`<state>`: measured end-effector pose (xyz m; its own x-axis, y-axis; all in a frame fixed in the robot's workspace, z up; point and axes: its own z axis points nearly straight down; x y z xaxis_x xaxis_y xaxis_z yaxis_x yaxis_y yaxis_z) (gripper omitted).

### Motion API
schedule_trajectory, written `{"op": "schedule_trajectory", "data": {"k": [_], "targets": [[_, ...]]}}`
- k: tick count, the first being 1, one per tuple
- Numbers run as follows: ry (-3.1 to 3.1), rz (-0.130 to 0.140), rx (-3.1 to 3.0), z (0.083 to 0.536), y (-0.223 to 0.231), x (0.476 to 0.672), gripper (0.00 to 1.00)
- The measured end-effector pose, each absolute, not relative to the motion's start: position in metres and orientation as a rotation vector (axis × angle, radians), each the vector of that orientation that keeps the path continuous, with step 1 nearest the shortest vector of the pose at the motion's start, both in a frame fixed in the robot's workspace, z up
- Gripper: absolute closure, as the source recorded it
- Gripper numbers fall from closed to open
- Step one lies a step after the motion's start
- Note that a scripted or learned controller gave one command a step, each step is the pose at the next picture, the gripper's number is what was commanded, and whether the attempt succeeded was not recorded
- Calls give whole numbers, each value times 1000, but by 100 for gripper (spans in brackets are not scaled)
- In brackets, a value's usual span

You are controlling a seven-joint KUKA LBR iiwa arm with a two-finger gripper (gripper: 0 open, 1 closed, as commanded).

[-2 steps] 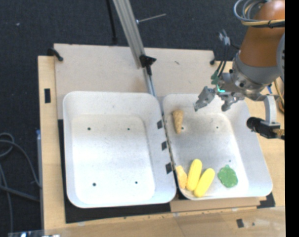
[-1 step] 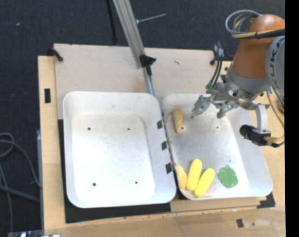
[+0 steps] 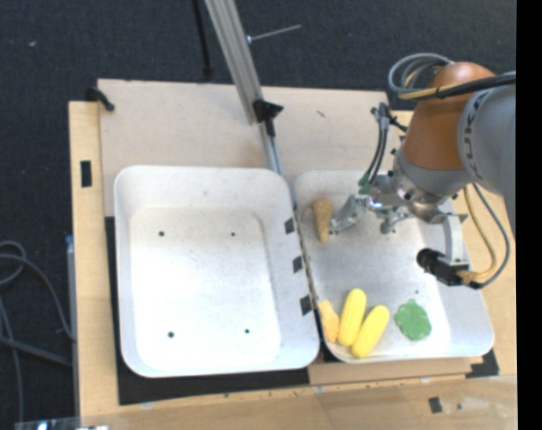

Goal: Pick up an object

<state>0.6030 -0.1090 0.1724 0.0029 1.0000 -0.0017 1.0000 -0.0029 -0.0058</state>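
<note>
- Above the right bin (image 3: pixel 472 325), the grey arm (image 3: pixel 486 141) with its orange band (image 3: pixel 436 128) is seen reaching in from the right, its wrist hanging over the bin's upper half.
- The gripper (image 3: pixel 342 222) is pointed toward the bin's left wall; whether it is spread or pressed together cannot be told from this view, and nothing is seen held in it.
- A small tan object (image 3: pixel 322 219) is set just beside the gripper's tip, close to the divide between the two bins — contact between them cannot be confirmed.
- Along the right bin's lower edge, two yellow pieces (image 3: pixel 361 319) are laid side by side and touching, both tilted the same way.
- A small orange piece (image 3: pixel 327 316) is lodged just left of them, against the bin's left wall.
- A green lump (image 3: pixel 413 321) is placed just right of the yellow pair, near the bin's lower rim and well apart from the gripper.
- The left bin (image 3: pixel 127 195) is shown beside the right one on the wooden bench (image 3: pixel 172 124).
- A slanted metal rail (image 3: pixel 230 34) is seen crossing the bench from the top of the view, down to the gap between the bins.
</note>
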Motion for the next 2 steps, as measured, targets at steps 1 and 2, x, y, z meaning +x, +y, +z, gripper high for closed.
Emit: {"op": "schedule_trajectory", "data": {"k": [1, 2], "targets": [[-2217, 7, -2223, 123, -121, 600, 0], [-2214, -4, -2234, 138, -120, 603, 100]]}}
